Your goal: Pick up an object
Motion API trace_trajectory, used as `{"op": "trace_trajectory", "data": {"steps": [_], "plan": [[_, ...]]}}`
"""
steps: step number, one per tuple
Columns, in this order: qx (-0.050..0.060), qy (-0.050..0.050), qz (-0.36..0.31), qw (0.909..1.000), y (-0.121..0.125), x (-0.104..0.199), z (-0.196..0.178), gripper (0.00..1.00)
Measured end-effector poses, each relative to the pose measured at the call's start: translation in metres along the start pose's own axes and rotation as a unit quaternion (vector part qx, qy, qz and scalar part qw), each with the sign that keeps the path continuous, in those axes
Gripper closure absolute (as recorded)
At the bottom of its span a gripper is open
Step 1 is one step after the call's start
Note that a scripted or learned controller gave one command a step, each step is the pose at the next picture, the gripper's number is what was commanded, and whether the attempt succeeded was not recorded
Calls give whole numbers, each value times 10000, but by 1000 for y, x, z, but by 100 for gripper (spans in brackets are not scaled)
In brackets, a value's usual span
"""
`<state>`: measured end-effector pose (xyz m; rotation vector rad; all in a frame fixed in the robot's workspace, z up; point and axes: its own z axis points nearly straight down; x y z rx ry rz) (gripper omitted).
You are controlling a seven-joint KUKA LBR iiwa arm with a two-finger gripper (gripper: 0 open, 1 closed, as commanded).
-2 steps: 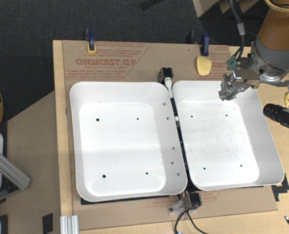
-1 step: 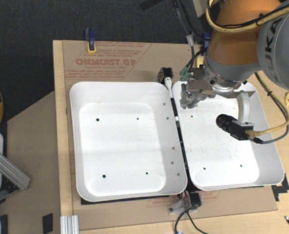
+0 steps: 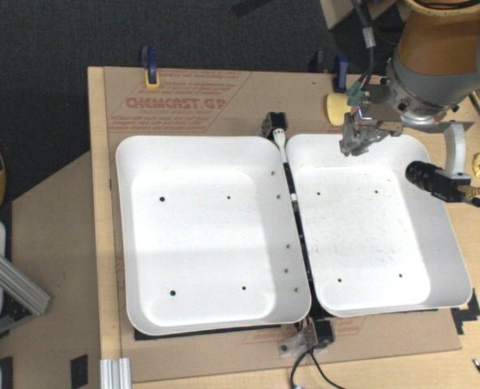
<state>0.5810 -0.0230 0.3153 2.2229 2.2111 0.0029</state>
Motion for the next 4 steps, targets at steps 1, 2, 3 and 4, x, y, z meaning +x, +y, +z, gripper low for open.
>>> {"op": "trace_trajectory", "data": {"steps": [1,2,3,4], "plan": [[6,-9,6,10000,23,-77,-5,100],[-5,7,-29,10000,16,-72,-48,100],[59,25,-45,10000,45,-30,46,100],[-2,13,-35,10000,33,-21,-4,100]]}}
